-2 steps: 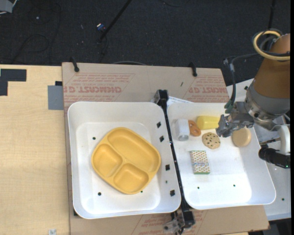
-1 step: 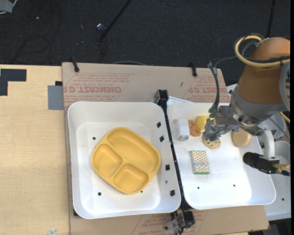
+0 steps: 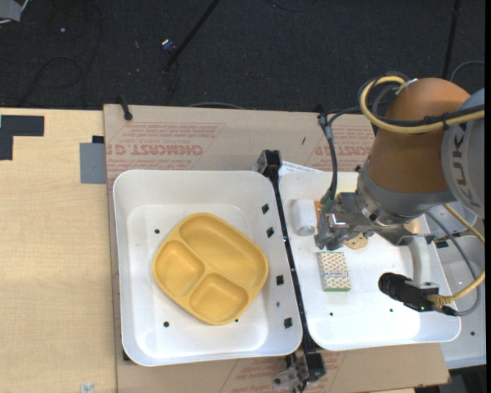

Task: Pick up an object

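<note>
My gripper [image 3: 331, 229] hangs low over the left part of the right bin [image 3: 368, 334], under the grey and orange wrist. A small green-and-white patterned box [image 3: 334, 271] lies flat just in front of it, apart from it. To the gripper's left lies a small white cylinder with an orange end [image 3: 304, 216], close to the bin's left wall. A pale wooden disc [image 3: 358, 241] peeks out beside the gripper on the right, partly hidden by the wrist. Nothing is visibly held.
In the left bin [image 3: 139, 219] lies a yellow divided plate [image 3: 210, 267] with three compartments. A black divider [image 3: 283, 260] runs between the two bins. The arm covers the right bin's back right part.
</note>
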You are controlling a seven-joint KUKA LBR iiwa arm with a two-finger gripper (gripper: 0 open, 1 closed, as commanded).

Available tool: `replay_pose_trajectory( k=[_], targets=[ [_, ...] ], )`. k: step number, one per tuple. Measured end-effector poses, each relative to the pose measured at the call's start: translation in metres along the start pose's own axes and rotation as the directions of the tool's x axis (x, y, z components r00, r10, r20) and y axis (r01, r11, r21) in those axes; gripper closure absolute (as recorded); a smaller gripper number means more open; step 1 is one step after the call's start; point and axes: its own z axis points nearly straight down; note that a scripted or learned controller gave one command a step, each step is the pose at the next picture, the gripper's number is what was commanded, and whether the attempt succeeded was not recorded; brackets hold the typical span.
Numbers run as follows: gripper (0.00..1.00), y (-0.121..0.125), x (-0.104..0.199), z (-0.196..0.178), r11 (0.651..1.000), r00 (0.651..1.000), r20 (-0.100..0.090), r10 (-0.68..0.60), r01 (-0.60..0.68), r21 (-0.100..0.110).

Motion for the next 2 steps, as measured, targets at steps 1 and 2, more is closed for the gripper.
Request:
replay_pose_trajectory(
  k=[1,2],
  targets=[
    [1.00,-0.010,0.053,0.019,1.000,1.000,0.000,-0.001,0.001,0.000],
    [1.00,-0.019,0.108,0.032,1.000,1.000,0.000,-0.001,0.001,0.001]
  ],
)
